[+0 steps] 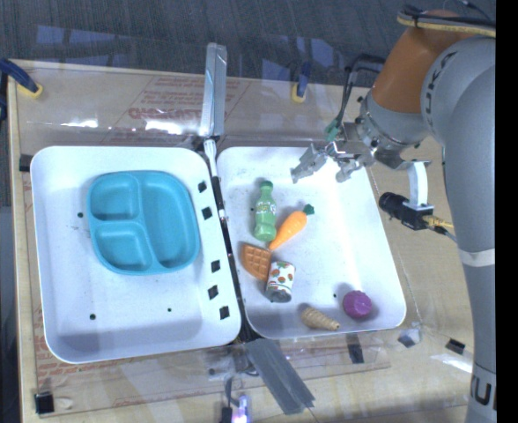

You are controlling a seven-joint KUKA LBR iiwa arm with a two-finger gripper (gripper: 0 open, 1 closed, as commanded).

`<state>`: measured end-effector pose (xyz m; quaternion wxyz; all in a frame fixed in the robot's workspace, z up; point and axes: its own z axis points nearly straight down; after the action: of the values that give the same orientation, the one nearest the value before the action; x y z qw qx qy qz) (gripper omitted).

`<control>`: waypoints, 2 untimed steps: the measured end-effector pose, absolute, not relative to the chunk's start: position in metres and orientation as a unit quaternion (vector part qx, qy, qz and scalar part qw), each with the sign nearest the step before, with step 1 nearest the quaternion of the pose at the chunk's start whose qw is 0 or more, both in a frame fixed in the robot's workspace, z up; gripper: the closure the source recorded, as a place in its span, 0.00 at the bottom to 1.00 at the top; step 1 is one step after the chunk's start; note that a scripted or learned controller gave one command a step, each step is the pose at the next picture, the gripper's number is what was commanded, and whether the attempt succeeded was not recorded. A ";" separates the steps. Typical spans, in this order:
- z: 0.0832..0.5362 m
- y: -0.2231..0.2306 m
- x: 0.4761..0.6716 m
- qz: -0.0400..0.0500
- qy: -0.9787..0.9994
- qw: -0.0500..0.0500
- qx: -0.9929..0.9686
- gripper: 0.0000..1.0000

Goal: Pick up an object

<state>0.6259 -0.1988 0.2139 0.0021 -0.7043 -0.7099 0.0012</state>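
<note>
My gripper [325, 167] hangs over the far edge of the right bin [384, 245], fingers spread open with nothing between them. Below it in the right bin lie a green bottle [264, 210], an orange carrot [290, 227], a waffle piece [255, 260], a small patterned can [279, 281], an ice cream cone [318, 317] and a purple ball-like object [358, 304]. The bottle and carrot are the closest to the gripper, a little toward the near left of it.
The left bin [56, 307] holds a blue divided plate [142, 220]. A raised divider [219, 236] with black clips separates the bins. Clamps [17, 76] sit on the bench's far edge. The arm's body [453, 86] occupies the right side.
</note>
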 end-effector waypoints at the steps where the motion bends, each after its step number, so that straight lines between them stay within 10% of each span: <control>1: 0.115 -0.192 0.598 -0.002 -0.708 -0.003 -0.706 0.00; 2: 0.092 -0.200 0.588 0.001 -0.684 0.002 -0.729 0.00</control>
<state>0.5882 -0.2002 0.0920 0.0021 -0.7292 -0.6843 0.0012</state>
